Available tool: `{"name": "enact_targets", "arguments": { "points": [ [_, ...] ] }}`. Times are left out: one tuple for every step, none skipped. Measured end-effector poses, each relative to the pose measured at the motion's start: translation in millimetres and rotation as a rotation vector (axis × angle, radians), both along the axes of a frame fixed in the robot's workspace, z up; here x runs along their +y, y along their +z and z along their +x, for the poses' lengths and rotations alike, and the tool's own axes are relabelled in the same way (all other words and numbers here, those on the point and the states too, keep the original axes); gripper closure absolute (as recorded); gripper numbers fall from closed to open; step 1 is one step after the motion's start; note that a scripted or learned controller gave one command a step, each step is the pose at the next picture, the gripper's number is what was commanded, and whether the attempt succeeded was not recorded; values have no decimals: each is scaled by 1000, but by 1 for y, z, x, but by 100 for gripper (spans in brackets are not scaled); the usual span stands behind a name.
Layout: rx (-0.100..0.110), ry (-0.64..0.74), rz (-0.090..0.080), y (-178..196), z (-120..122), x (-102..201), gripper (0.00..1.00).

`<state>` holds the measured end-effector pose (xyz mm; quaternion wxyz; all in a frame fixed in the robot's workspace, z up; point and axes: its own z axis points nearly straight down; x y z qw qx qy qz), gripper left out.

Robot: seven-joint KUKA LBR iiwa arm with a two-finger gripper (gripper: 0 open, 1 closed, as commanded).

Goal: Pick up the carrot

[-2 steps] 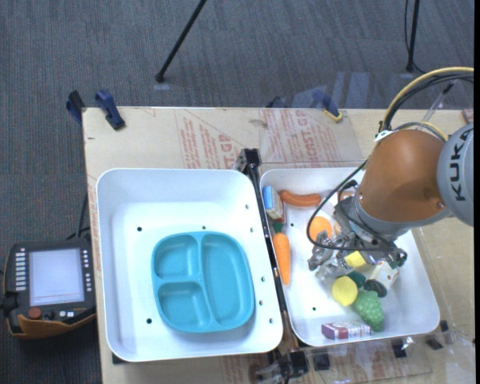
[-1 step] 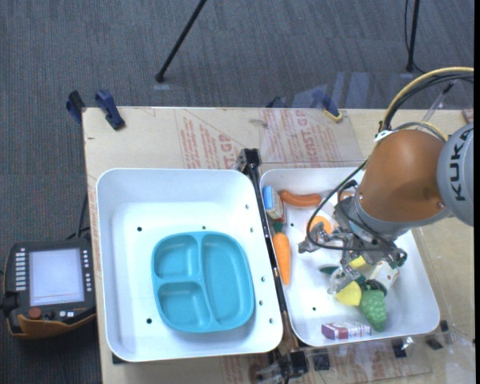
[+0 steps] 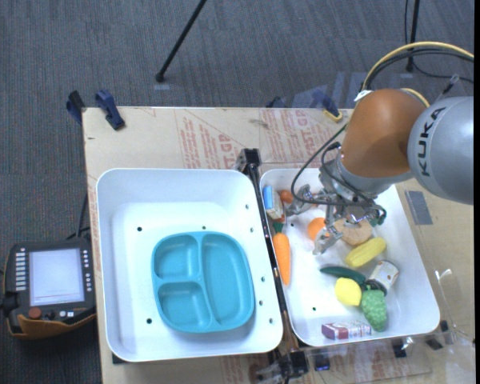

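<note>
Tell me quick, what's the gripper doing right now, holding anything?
Gripper: cannot be told. It sits over the right bin, apart from the carrot.

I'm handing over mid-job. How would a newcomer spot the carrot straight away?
Look in the right bin, the one crowded with toy food. The carrot lies along its left wall, lengthwise, left of the gripper. It is the long, tapered orange piece; the other orange item nearby is small and round.

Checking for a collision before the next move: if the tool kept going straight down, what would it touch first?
Probably the small round orange item under the tool, not the carrot, which lies further left by the bin wall; depth is unclear.
</note>
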<state>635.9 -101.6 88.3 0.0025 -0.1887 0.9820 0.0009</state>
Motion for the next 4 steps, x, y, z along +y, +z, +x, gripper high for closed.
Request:
{"name": "enact_targets", "arguments": {
  "points": [
    [-5, -4, 3, 12, 2, 1, 100],
    [1, 287, 0, 0, 4, -64, 100],
    [-9, 572, -3, 118, 11, -11, 100],
    [-3, 570, 1, 114, 10, -11, 0]
  ]
}}
